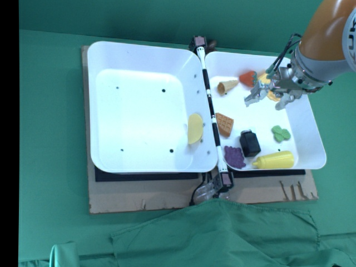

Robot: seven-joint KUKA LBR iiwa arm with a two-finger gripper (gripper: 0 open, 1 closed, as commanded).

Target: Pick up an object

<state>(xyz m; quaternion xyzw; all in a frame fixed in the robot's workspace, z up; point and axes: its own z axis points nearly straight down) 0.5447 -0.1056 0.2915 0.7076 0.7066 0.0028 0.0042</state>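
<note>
Green cloth (222,232): rumpled, lying across the nearest part of the surface (50,149), which is itself green.

Cardboard sheet (256,191): flat under both bins, its front edge bare.

Right bin (314,143), near row: yellow squeeze bottle (273,160) lying on its side along the front wall; purple grape cluster (234,157) just beside the bottle's tip, close to the divider.

Right bin, middle: black block (250,143), above the grapes; green leafy piece (281,133) toward the right wall; brown waffle square (225,124) against the divider.

Left bin (111,60): one yellow rounded slice (194,128), propped against its right wall, across the divider from the waffle.

Right bin, far part: ice-cream cone (227,86) on its side; red piece (247,78) just beside it; a yellow-orange item (272,93), mostly hidden under the pincer.

Pincer (268,96): over the far part of the right bin, fingers apart, nothing seen between them; left fingertip (251,98) near the red piece. Whether it touches the yellow-orange item cannot be told.

Arm (328,32): grey with orange band, entering from the far right.
</note>
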